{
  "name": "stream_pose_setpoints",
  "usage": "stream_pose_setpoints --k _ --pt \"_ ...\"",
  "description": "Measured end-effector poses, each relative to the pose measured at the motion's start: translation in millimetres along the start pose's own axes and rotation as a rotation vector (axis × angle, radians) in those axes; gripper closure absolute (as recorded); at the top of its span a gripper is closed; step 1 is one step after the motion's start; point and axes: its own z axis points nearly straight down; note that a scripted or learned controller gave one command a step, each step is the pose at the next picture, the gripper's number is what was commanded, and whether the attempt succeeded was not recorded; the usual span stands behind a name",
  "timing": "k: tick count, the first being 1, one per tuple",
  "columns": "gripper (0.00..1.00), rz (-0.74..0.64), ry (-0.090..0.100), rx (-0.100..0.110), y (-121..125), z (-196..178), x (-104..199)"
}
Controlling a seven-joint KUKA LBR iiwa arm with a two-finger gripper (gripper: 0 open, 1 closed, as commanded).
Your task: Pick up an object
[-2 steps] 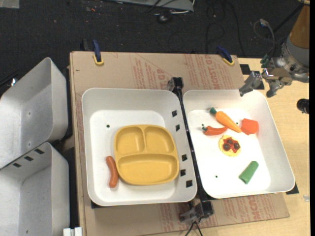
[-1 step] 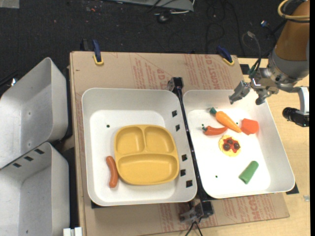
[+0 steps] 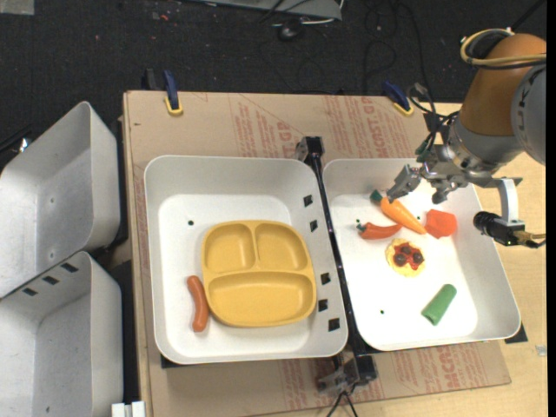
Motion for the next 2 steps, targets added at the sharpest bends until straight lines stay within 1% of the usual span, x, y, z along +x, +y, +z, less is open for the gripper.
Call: stream_pose_setpoints --k 1,2 --pt "0.0 0.003 0.0 -0.001 -8 58 7" --pt "1.0 0.003 -0.003 -0.01 -5 44 6"
